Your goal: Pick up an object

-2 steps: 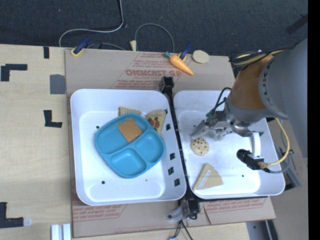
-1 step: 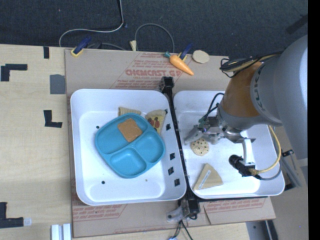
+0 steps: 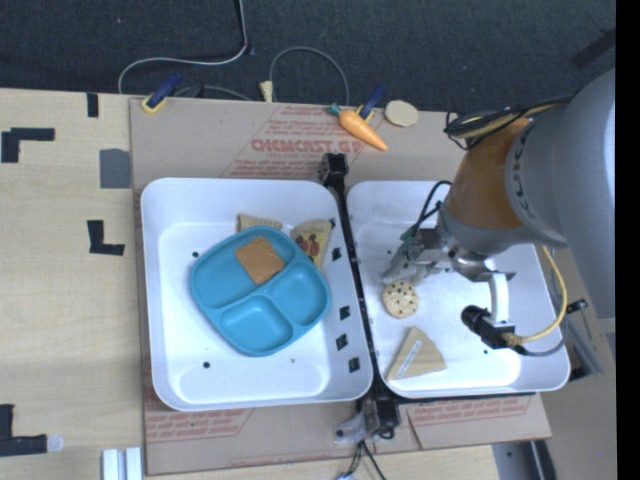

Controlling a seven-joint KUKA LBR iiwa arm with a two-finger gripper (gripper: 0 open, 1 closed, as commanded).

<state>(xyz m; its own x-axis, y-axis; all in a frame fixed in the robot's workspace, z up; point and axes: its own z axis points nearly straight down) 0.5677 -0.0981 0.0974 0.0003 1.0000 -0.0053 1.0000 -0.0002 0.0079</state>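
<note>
In the right bin [image 3: 520, 373] lie a round cookie with dark chips [image 3: 400, 298] and a tan sandwich wedge [image 3: 417, 355]. My gripper [image 3: 412, 259] hangs low over the right bin's left half, just above the cookie. The wrist and the orange band hide most of the hand. The left bin [image 3: 165, 298] holds a blue divided plate [image 3: 262, 293] with a brown toast square [image 3: 260, 259] on it. Two more bread-like pieces [image 3: 313, 238] peek from behind the plate.
An orange toy carrot [image 3: 362, 129] and a small beige disc [image 3: 402, 114] lie on the cardboard behind the bins. A black divider bar [image 3: 347, 268] runs between the bins. Cables loop at the back of the bench. The grey arm fills the right side.
</note>
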